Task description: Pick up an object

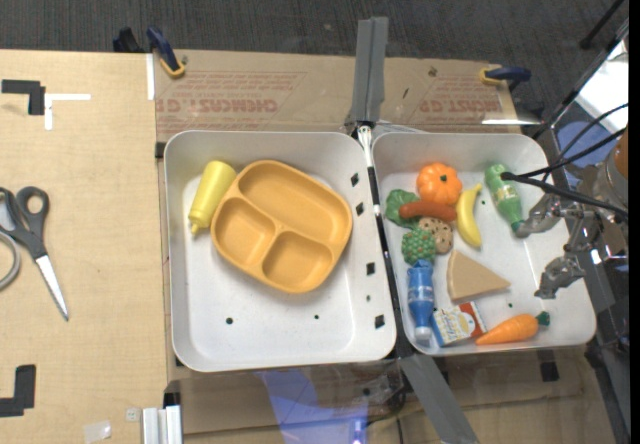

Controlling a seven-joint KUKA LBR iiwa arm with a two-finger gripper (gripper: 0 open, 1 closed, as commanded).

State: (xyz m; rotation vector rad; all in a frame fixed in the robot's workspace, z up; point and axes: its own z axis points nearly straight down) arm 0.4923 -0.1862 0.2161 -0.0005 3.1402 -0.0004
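Note:
The right bin holds several toy foods: an orange pumpkin, a banana, a green bottle, a cookie, a tan sandwich wedge, a blue bottle, a small carton and a carrot. My gripper hangs over the right side of this bin, open, with nothing between its fingers. It is to the right of the sandwich wedge and above the carrot. The white bin floor shows beneath it.
The left bin holds a yellow divided plate and a yellow squeeze bottle. Scissors lie on the wooden bench at the far left. Cardboard lies behind the bins. Black cables run at the right.

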